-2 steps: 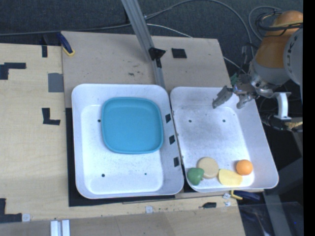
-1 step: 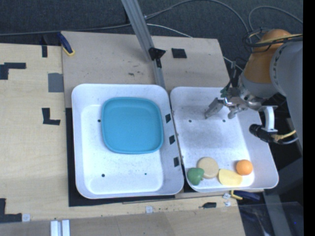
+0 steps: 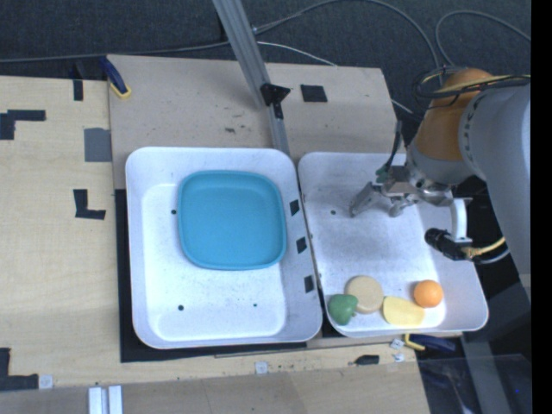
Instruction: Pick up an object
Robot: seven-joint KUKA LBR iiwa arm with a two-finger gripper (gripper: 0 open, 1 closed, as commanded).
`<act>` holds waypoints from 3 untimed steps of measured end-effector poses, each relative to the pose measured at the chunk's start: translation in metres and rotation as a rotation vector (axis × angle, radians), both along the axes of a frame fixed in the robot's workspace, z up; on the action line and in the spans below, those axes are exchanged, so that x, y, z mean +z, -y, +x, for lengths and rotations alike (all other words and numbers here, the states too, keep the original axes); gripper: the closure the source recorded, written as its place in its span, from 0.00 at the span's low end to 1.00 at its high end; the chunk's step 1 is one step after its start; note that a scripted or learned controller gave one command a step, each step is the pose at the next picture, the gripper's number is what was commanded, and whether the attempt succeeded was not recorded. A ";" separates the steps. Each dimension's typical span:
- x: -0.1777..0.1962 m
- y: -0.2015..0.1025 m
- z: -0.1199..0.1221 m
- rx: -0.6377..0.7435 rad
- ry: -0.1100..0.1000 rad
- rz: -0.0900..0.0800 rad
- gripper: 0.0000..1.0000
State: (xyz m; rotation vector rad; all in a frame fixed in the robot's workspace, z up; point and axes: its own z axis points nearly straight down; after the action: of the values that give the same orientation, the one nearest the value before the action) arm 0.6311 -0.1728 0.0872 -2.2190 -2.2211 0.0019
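Note:
Four small objects lie along the near edge of the right bin [image 3: 345, 248]: a green piece [image 3: 341, 308], a round beige piece [image 3: 366, 292], a yellow piece [image 3: 403, 311] and an orange ball [image 3: 428, 293]. My gripper [image 3: 374, 209] hangs over the far middle of that bin, well behind the objects. It is open, its fingers are spread, and nothing sits between them.
A square blue plate [image 3: 231, 219] lies in the left bin [image 3: 155, 317]. A slanted metal post [image 3: 250, 50] rises behind the bins. The grey arm with its orange band [image 3: 448, 128] reaches in from the right, with cables beside it.

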 end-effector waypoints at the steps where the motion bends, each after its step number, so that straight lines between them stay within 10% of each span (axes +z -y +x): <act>1: 0.012 0.000 0.001 0.000 0.003 -0.001 1.00; 3: 0.111 0.002 0.000 0.000 0.003 -0.001 1.00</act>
State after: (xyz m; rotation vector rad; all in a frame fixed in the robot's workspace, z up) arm 0.6308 -0.1749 0.1983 -2.2214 -2.2229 -0.0012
